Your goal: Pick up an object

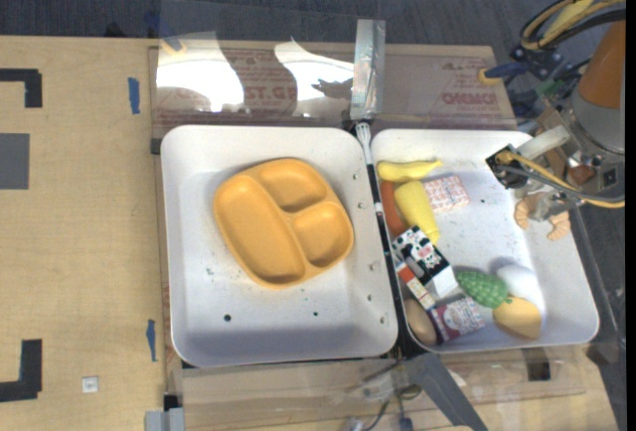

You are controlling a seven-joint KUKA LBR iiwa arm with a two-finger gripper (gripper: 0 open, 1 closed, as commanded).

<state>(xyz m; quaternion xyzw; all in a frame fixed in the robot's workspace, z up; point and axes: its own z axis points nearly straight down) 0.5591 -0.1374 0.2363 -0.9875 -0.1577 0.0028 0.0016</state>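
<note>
Arm (601, 101): reaching in at the right bin's (571, 270) far right edge, likely poised above its clutter.
Gripper (542, 206): blurred and partly cut off; cannot tell its opening or any hold.
Objects to pick: crowded along the right bin's left wall, among them a banana (407, 167), a green toy (484, 286), a patterned box (421, 253).
Left bin (189, 220): holds a yellow divided plate (283, 218).
Hard to read: the small items under the box.

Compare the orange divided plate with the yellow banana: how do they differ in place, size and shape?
The orange divided plate lies in the left bin; the yellow banana lies in the right bin among other small items. The plate is far larger than the banana. The plate is broad, with three compartments; the banana is slim and curved. Both lie flat on white bin floors.
</note>
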